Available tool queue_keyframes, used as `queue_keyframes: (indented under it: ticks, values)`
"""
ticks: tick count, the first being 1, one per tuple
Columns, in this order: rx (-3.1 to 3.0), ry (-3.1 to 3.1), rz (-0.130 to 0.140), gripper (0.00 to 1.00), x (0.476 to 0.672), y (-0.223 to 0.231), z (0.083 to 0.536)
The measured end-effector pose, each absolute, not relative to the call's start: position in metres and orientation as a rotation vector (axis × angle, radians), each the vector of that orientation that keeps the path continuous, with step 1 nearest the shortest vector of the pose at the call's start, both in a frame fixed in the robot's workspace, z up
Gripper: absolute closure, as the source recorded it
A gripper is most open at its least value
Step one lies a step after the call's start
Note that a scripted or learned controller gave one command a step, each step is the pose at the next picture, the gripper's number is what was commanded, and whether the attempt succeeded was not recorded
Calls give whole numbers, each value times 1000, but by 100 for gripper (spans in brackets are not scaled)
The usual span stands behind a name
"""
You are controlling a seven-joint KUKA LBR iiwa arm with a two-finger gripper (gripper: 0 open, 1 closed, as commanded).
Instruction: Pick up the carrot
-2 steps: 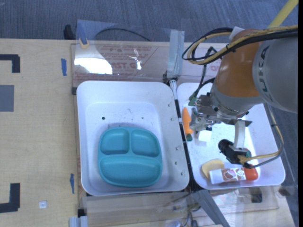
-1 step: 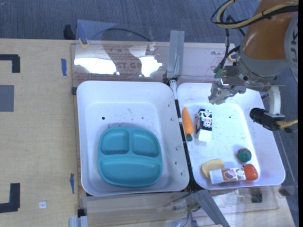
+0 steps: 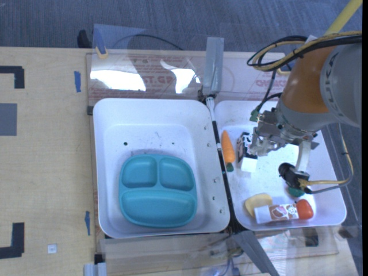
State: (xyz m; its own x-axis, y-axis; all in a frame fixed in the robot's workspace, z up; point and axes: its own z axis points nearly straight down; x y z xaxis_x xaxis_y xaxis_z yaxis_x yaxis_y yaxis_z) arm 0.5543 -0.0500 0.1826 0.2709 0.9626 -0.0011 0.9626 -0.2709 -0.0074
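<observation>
Your carrot (image 3: 227, 148) lies along the left wall of the right bin (image 3: 330, 209), long axis running up-down in the frame. The end effector (image 3: 250, 152) sits just right of it, apart; I cannot tell its state.

No text can be read: faint red print on the clear panel (image 3: 172, 73) behind the bins and the bottle (image 3: 283, 211) label stay illegible.

A light wooden bench (image 3: 46, 171) bears two white bins (image 3: 103, 154) side by side.
</observation>
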Motion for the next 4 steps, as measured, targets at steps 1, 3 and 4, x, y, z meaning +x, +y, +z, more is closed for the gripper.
queue_keyframes:
  ticks: [1,3,4]
  values:
    - [-2645,-1697,-5,100,513,-11,259]
    - [-2891,-1234,0,100,634,-75,281]
    - [-3007,-894,19,100,626,-95,156]
